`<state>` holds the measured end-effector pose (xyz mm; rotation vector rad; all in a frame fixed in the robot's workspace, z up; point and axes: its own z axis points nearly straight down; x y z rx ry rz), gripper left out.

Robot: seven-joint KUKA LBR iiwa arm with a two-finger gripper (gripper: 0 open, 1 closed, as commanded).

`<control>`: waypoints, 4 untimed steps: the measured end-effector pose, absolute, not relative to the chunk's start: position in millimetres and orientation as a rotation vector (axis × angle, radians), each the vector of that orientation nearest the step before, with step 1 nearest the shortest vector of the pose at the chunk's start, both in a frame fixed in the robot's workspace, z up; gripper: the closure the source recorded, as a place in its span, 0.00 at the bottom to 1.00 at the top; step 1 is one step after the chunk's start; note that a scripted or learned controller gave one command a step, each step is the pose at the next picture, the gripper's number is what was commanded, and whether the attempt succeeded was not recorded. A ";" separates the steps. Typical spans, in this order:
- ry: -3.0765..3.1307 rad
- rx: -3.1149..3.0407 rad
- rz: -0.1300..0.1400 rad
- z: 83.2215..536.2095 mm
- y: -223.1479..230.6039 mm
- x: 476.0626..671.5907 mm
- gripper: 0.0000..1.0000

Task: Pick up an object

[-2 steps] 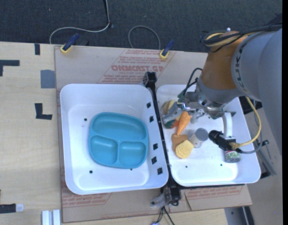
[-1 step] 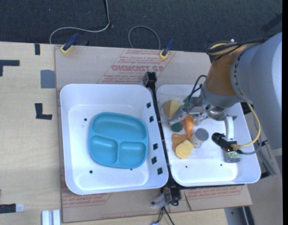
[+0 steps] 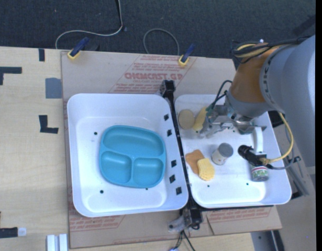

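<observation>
Gripper (image 3: 210, 127) is low in the right bin (image 3: 278, 195), at its upper-left part. We can't tell from this angle how wide it's set or whether it has anything; the wrist hides it.

Nearest candidate is the yellow piece (image 3: 200, 117), just left of the gripper, with a tan disc (image 3: 186, 118) touching or nearly touching its far side, by the bin wall. Below them are a grey cup (image 3: 222, 153), an orange block (image 3: 193, 157) and a yellow lump (image 3: 206, 169); the last two touch. The left bin (image 3: 77, 140) holds a blue tray (image 3: 132, 156).

Our read on handling:
- Yellow piece: likely light, probably plastic or foam, curved. Grip across the narrow middle, not the ends.
- Disc: flat and low, so likely to slide rather than lift.
- Cup: rigid and light, standing clear of the rest. Squeeze across the body; it could roll or tip if clipped off-centre.
- Block and lump: look soft, so they'd give under the squeeze, but being in contact, one may drag the other.

We'd take the cup or the yellow piece.
</observation>
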<state>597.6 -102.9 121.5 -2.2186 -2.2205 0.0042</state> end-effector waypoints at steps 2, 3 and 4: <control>-2.227 -2.219 -0.001 83.1 -96.3 660.7 0.00; -2.223 -2.218 0.009 85.3 -96.5 667.7 0.00; -2.223 -2.221 0.009 85.4 -96.6 667.7 0.00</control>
